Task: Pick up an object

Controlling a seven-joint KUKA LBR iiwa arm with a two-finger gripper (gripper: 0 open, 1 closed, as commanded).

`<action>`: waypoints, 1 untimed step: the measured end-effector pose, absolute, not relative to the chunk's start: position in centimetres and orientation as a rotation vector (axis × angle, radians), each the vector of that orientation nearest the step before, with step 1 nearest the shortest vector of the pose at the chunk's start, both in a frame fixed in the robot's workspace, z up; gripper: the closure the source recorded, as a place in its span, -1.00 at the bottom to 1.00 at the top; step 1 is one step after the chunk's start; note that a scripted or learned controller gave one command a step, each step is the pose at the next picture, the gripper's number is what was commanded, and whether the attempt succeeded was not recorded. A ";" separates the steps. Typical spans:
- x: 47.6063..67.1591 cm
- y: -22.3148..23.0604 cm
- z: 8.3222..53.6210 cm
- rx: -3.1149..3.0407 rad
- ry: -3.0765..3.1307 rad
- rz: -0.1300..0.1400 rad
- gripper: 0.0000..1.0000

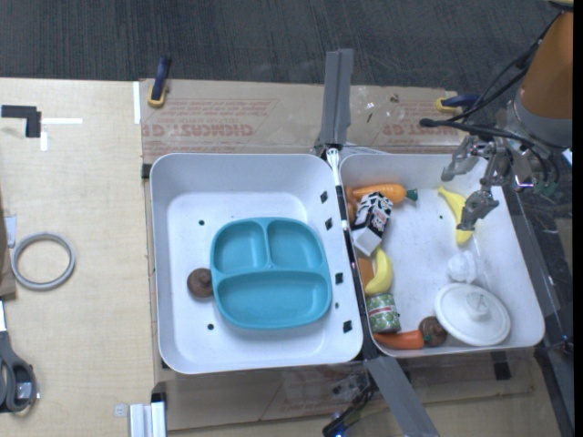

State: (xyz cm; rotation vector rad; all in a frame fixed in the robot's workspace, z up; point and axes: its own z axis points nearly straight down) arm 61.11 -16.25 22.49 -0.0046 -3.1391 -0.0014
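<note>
Gripper point(481, 189) sits over the upper right of the right bin point(524, 271), metal fingers pointing down-left. Can't tell if they're spread or closed; linkage and cables clutter that spot. Nothing visibly pinched.

Nearest candidate: a yellow banana-shaped piece point(453, 209), smooth plastic look, lying on the bin floor just beside and partly under the fingertip. Contact unclear.

Rest of right bin contents:
- small translucent white lump point(461, 267), below the yellow piece
- round white lid or dish with a centre knob point(473, 314), glossy, lower right corner
- orange carrot shape point(381, 192) at the top left, green tip to the right
- black-and-white patterned item point(372, 213) just under it, with a white boxy piece touching below
- second yellow banana point(381, 272) along the left wall, curved
- green-labelled small can point(383, 315), on its side
- red-orange pepper or carrot shape point(399, 339) along the bottom wall, touching a dark brown round thing point(432, 330)

Left bin point(173, 244): teal three-compartment plate point(271, 272), matte plastic, rounded corners, centred. Brown ball point(199, 282) touches its left edge, outside the compartments.

Both bins are shallow, white, rounded-rim, clipped side by side.

Bench: pale wood left, cardboard sheet point(228, 116) behind the bins. Grey tape ring point(40, 259) lies on the wood at far left.
</note>
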 end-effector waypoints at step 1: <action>62.9 -19.6 9.0 -0.294 -3.129 0.001 -1.00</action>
